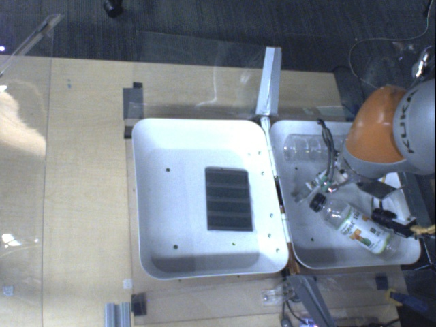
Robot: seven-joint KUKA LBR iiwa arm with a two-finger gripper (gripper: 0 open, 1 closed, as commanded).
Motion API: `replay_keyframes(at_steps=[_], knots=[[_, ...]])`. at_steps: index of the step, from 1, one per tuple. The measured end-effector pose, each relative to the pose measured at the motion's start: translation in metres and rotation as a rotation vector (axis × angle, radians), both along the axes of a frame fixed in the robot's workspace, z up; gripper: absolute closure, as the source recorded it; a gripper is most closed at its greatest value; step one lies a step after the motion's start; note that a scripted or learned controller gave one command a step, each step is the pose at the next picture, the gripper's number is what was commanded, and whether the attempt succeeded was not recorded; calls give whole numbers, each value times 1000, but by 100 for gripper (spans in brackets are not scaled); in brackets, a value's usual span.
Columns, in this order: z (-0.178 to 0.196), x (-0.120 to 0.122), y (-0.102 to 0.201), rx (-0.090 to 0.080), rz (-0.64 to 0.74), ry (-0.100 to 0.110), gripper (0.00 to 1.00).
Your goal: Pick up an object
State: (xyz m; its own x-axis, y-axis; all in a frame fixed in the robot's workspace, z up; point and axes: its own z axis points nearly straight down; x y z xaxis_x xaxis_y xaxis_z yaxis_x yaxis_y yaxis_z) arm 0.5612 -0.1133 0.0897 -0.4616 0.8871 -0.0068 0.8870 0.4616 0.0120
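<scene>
Across the left bin point(146, 203), a shallow white tray with rounded corners and small holes in its floor, one dark ribbed rectangular pad point(228, 198) lies flat near the middle. Just beside it, past the shared rim, the right bin point(300, 251) holds clear things that are hard to read against the white: a transparent plastic piece point(303, 147) near the top edge, little more than faint outlines, and a clear bottle point(354, 227) with a dark cap and a green and orange label, lying on its side toward the lower right. Over that bin hangs the arm point(409, 125), grey with a glossy orange band, covering the tray's right part. Its gripper point(325, 184) sits just above the bottle's cap end, a tangle of metal and cable; whether it is spread or closed cannot be made out.
</scene>
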Motion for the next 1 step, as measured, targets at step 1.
replay_keyframes(at_steps=[1], knots=[[13,3,1,1,0,-9,100]])
